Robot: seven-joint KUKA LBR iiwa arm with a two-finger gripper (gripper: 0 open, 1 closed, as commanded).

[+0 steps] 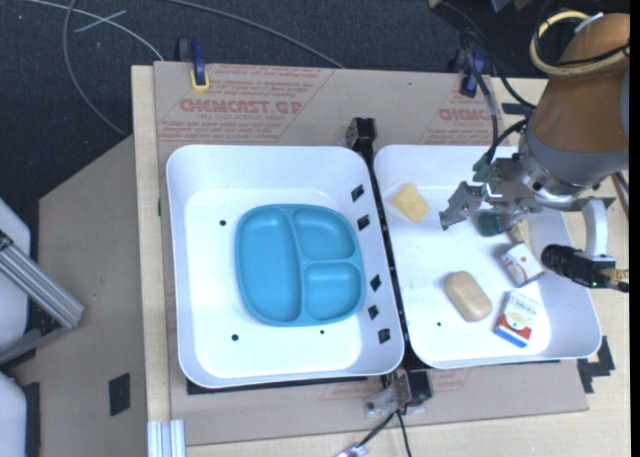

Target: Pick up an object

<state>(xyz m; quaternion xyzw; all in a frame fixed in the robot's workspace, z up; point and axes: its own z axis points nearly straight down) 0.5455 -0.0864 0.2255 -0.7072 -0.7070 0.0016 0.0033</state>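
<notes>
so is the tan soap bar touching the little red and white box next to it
Apart. The camera view shows a strip of white bin floor between the tan soap bar and the red and white box.

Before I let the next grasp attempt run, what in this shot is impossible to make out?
- Green object in the right bin: mostly hidden under the gripper, so its shape is unclear.
- Grasp state: too small and cluttered to read in the camera view.
- Small white carton and flat packet: print too small to read.
- Arm: cut off by the right edge.
</notes>
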